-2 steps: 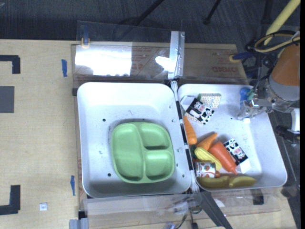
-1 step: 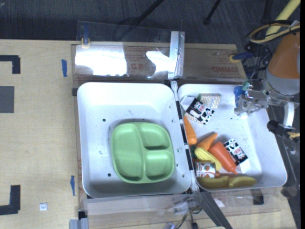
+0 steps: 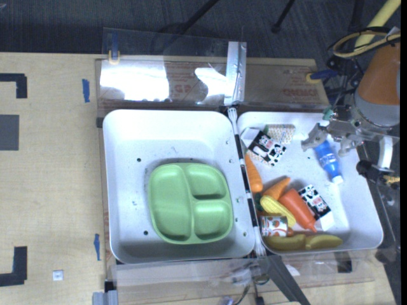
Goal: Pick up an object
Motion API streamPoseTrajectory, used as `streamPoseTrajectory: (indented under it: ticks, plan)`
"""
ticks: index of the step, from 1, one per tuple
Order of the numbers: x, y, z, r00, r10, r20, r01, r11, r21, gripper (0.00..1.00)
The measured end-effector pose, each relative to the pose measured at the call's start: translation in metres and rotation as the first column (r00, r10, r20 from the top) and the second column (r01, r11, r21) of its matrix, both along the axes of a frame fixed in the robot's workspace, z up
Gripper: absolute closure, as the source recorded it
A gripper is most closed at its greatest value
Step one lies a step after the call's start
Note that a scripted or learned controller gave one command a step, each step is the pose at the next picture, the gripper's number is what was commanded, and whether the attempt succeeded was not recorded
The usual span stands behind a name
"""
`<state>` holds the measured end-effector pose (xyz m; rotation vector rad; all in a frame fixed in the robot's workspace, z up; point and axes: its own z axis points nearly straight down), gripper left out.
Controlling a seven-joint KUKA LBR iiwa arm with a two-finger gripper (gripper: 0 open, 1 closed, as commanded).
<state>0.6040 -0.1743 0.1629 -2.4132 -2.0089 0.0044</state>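
Nothing is lifted yet: the grey two-finger gripper [image 3: 331, 138] hangs low over the right white plastic bin [image 3: 362, 230], grip unreadable from here, with a small blue plastic bottle [image 3: 328, 160] just beneath it, so the pick remains.

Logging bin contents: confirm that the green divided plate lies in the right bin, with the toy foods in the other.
Wrong bin. The camera view shows the green divided plate in the left bin; the toy foods, such as the carrot, lie in the right bin.

No legible text; red lettering on the clear back panel [image 3: 191, 89] too blurred.
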Motion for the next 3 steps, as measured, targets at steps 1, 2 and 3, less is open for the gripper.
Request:
streamPoseTrajectory:
  ticks: [1,2,3]
  plan:
    - [0.017,-0.021,-0.069,0.996,-0.091,0.002,0.091,0.996,0.006,0.00]
    - [-0.045,-0.001,-0.077,0.988,-0.157,0.005,0.157,0.988,0.001,0.00]
    - [-0.044,-0.002,-0.069,0.987,-0.158,0.007,0.158,0.987,-0.001,1.00]
